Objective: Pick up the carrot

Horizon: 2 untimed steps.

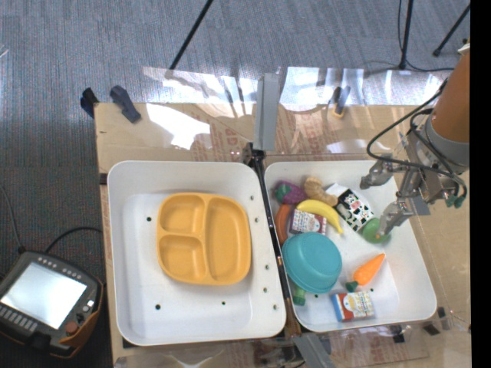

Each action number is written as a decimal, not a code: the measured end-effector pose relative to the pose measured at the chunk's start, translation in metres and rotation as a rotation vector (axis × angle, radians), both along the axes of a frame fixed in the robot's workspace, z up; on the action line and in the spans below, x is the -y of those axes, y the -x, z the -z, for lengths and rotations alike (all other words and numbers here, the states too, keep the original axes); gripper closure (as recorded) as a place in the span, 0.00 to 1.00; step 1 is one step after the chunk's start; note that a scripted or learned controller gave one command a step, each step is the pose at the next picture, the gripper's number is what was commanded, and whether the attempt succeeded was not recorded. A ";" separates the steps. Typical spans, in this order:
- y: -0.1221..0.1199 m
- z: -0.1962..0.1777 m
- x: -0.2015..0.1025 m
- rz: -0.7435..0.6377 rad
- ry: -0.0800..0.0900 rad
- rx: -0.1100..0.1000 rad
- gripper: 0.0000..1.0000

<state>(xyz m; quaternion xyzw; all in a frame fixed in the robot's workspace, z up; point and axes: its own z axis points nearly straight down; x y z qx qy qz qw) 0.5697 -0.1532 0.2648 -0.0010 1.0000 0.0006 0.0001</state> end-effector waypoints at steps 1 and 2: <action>0.026 0.126 0.047 -0.100 -0.006 -0.014 0.00; 0.050 0.173 0.048 -0.128 0.004 0.012 0.00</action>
